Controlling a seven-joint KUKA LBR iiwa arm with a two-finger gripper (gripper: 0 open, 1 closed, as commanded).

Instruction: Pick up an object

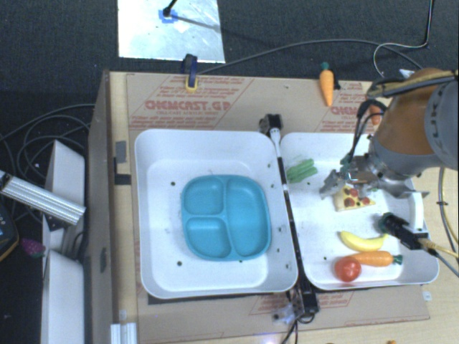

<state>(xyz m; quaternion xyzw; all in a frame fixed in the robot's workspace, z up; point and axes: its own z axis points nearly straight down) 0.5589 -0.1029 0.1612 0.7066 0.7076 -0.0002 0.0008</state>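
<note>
Grey arm (437,124) (orange band, black cables)

White bins (161,192) hold a blue tray (225,217), green bean (301,170), yellow banana (362,241), red tomato (348,269).

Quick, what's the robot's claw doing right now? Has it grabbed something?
Gripper: it cannot be told whether it has grabbed anything; it sits low in the right bin beside the pizza slice.
</note>
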